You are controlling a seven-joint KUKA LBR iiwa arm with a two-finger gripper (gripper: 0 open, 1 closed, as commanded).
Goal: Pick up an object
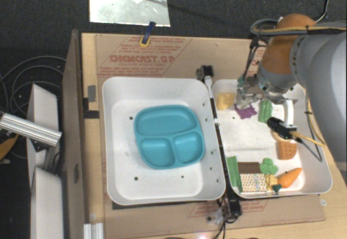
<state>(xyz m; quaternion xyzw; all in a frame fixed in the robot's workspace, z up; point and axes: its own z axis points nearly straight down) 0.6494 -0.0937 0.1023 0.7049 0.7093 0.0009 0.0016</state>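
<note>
Dark carpet surrounds the desk (162, 51), where I see two white bins side by side, the left bin (116, 140) holding a teal divided tray (169, 136). My claw (246, 96) hangs low in the right bin (317, 178), right above a purple toy (247, 112); whether it is wide or closed I cannot tell. Taking that purple toy as my mark, a yellow piece (225, 102) lies left of it, a green block (265, 111) just right, and a carrot (289, 177) well below near the bin's lower corner.
</note>
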